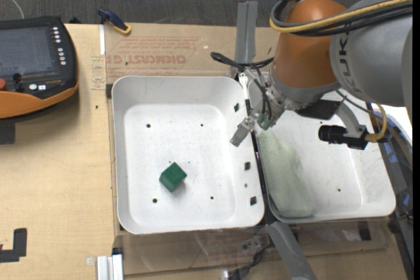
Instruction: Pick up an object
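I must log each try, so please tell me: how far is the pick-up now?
Done: nothing looks picked up; the green block lies on the floor of the left bin. In hand: the gripper is over the divide between the bins, up and right of the block. Left: reach a thing, grasp it, lift it.

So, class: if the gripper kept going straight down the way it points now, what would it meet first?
Probably the shared edge where the left bin and right bin meet, since the gripper hangs about over it. Depth is unclear from this slanted view. The green cube lies well off that line.
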Controlling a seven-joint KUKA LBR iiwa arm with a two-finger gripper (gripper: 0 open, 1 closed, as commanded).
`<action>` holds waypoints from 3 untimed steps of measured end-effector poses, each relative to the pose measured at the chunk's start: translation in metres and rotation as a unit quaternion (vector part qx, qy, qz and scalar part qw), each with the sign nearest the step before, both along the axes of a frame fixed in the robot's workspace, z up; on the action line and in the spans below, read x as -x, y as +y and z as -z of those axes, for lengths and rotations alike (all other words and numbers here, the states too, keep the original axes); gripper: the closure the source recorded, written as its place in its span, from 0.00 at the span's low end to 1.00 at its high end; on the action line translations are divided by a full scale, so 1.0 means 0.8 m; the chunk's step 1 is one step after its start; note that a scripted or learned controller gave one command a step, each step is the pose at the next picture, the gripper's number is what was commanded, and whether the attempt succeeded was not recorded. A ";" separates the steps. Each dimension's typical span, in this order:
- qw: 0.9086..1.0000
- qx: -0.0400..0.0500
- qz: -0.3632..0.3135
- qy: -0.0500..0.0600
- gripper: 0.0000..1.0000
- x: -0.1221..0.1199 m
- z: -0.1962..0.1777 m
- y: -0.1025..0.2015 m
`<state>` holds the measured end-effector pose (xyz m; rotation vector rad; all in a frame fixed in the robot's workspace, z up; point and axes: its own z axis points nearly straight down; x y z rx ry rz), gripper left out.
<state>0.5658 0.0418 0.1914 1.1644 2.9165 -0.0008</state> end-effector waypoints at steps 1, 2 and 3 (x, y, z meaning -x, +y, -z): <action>0.982 0.000 0.187 0.001 0.00 0.045 0.000 -0.012; 0.926 0.001 0.378 0.001 0.00 0.033 0.001 0.051; 0.948 0.001 0.317 0.001 0.00 0.018 0.019 0.132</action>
